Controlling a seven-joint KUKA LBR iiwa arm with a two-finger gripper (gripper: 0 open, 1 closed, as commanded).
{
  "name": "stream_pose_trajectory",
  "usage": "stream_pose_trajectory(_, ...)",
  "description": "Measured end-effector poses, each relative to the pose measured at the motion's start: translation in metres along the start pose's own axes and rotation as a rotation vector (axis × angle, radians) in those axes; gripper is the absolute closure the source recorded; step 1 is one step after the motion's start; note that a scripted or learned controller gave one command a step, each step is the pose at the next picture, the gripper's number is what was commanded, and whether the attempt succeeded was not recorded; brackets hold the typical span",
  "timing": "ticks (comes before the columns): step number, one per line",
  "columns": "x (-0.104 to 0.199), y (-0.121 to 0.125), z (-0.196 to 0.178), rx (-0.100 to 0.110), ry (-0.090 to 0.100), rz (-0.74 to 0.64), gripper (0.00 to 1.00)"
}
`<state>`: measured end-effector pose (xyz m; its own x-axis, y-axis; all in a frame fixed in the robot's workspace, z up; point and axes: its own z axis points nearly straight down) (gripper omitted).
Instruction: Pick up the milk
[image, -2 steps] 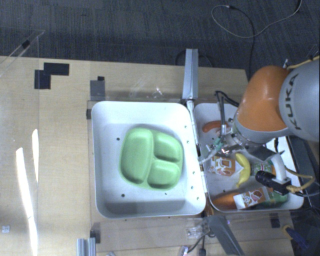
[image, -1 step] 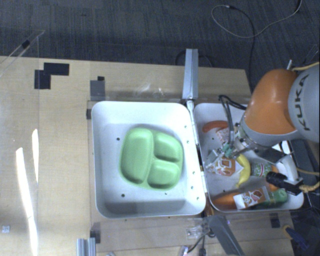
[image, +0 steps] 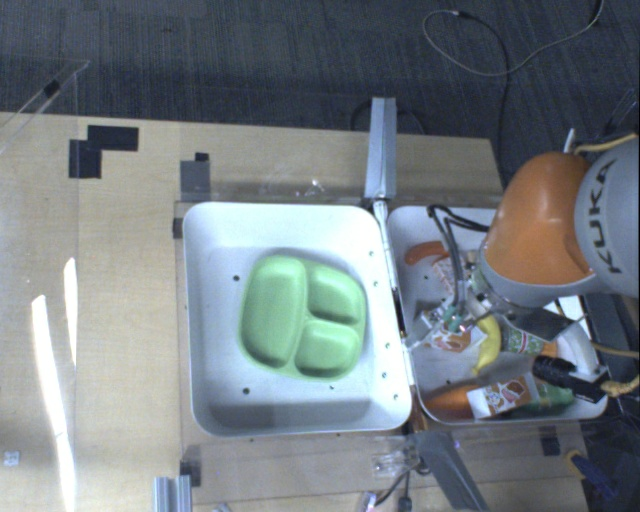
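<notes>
green sectioned plate (image: 303, 317) in left bin (image: 215, 400), banana (image: 488, 343) in right bin (image: 400, 235)

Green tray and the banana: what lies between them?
In the camera view, between the green tray in the left bin and the banana in the right bin lie the two bins' adjoining walls, then a crumpled wrapper.

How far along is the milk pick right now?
Done: the grey arm with the orange band has reached over the right white bin. In hand: nothing visible; its gripper sits low among the clutter near the yellow banana. Left: gripping and lifting the milk, which I cannot pick out.
</notes>
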<state>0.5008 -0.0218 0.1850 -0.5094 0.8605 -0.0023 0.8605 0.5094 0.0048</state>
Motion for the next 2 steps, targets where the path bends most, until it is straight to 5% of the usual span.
stream_pose_trajectory(1, -0.035, 0.070, 0.000, 0.000, 0.000, 0.059, 0.00)
stream_pose_trajectory(2, -0.030, -0.005, 0.000, 0.000, -0.001, 0.115, 0.00)
